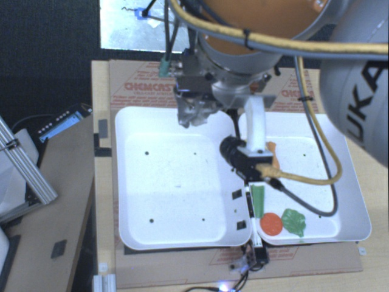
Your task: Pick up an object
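While nothing is yet being lifted, the likeliest things to take are sitting at the near edge of the right bin (349,181): an orange-red disc (271,224), a crumpled green piece (294,221) just to its right and touching it, and a green strip (258,199) running away from the disc along the bin's left wall. All three are looking small and light; the crumpled piece is probably giving under pressure, so pinching it across its bulk seems the safest hold, while the flat disc is likely demanding a grip across its rim. Farther in, a small orange scrap (273,157) is peeking out beside the black cabled fitting (240,157). Farther still, the gripper (193,115) is hovering over the far edge of the left bin (130,181), well apart from those pieces, which are lying nearer and to its right. Whether its fingers are spread or pressed together I cannot tell, since the metal there is blurring into one mass
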Controlling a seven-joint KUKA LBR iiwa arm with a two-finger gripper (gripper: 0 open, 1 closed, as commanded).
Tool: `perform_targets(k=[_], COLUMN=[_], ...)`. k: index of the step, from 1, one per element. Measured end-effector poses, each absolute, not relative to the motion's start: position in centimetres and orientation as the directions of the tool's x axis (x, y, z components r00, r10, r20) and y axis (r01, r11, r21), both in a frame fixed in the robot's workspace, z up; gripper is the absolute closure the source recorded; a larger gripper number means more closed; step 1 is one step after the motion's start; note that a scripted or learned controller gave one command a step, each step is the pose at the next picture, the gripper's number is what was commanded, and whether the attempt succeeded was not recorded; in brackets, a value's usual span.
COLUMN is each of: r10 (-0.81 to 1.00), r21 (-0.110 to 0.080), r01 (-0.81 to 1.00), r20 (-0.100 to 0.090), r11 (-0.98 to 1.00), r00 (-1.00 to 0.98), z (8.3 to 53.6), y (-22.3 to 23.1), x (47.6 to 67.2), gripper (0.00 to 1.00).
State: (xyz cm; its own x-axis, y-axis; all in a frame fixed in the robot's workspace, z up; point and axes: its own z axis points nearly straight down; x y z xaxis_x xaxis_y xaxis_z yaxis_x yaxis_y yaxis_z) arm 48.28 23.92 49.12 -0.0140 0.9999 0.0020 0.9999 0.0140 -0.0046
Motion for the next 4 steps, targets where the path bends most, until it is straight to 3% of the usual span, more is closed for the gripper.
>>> perform_targets(k=[1,4], r10=[1.0,1.0], r21=[0.006,0.003], r01=[1.0,1.0], r20=[0.003,-0.001], r11=[0.006,-0.001], r00=[-0.006,0.001], z=[53.8,53.5], y=[23.2,3.3], x=[48.6,48.7], gripper=[1.0,1.0])
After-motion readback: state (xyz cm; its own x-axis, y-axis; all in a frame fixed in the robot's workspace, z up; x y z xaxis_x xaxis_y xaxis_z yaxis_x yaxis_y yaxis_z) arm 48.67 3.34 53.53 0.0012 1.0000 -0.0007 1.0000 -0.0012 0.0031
